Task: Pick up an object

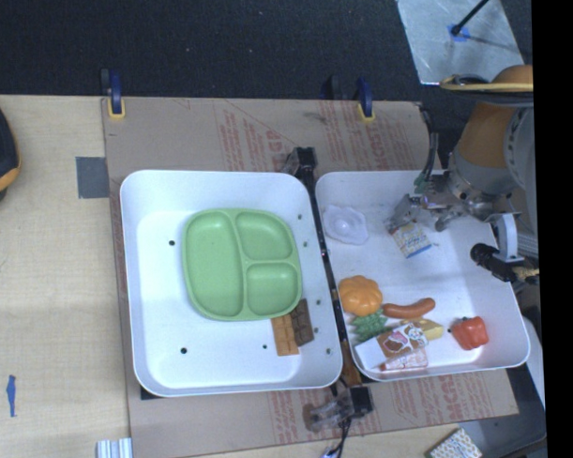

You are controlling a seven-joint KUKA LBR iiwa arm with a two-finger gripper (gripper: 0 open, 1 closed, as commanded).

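Looking down on the bench (pixel 54 278), two white bins sit side by side on a cardboard sheet. The left bin (pixel 160 359) carries a green divided plate (pixel 241 262), with a small brown block (pixel 292 328) just off the plate's lower right corner. The arm (pixel 494 136) comes in from the right, over the top of the right bin (pixel 502 352). Its gripper (pixel 426 207) hangs low in that bin's upper half, right above a small white and blue packet (pixel 414 240), and I cannot tell how it is set or whether it has any grip. Beside it, to the left, lies a clear plastic cup (pixel 344 223). Along the bin's lower edge: an orange pumpkin (pixel 359 294), a sausage (pixel 408 309), a printed card (pixel 398 346) and a red pepper (pixel 470 331), all close together and well apart from the gripper.
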